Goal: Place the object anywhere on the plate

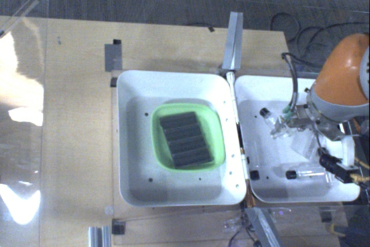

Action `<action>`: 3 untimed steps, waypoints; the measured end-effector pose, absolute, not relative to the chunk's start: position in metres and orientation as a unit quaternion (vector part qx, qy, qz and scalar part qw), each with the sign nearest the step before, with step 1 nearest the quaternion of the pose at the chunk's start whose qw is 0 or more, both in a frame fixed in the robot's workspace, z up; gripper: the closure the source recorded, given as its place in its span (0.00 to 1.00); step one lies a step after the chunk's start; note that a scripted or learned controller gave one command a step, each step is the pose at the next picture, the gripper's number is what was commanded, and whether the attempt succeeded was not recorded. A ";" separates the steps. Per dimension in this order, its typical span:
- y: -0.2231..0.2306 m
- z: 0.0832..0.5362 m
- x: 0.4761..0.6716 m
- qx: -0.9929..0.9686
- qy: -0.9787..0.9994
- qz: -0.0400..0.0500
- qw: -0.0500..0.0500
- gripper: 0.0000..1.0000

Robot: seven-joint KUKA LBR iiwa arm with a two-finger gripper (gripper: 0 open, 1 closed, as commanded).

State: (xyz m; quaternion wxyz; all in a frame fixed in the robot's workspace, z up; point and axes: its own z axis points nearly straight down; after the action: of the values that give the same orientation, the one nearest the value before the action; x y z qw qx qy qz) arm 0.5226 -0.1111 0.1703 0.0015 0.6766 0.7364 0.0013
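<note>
The claw (283, 124) hangs over the right bin (254, 95), its grip unreadable; the dark block (185, 140) already lies on the green plate (159, 124).

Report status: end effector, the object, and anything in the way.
End effector low in right bin, finger state unclear. Dark ridged object lying on green plate in left bin. Small clear item on right bin floor.

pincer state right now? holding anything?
Pincer: cannot be told, low over the right shallow white bin. The dark ribbed block lies on the green square plate.
</note>
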 end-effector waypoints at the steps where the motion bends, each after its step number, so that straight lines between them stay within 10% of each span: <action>1: -0.045 0.185 0.513 0.603 0.798 0.002 0.002 1.00; 2: 0.000 0.192 0.529 0.556 0.831 0.002 0.003 1.00; 3: 0.000 0.192 0.529 0.556 0.831 0.002 0.003 0.00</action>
State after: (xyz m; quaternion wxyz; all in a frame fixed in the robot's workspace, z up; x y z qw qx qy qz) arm 0.5291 -0.0005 0.1924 0.0028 0.5565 0.8309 0.0023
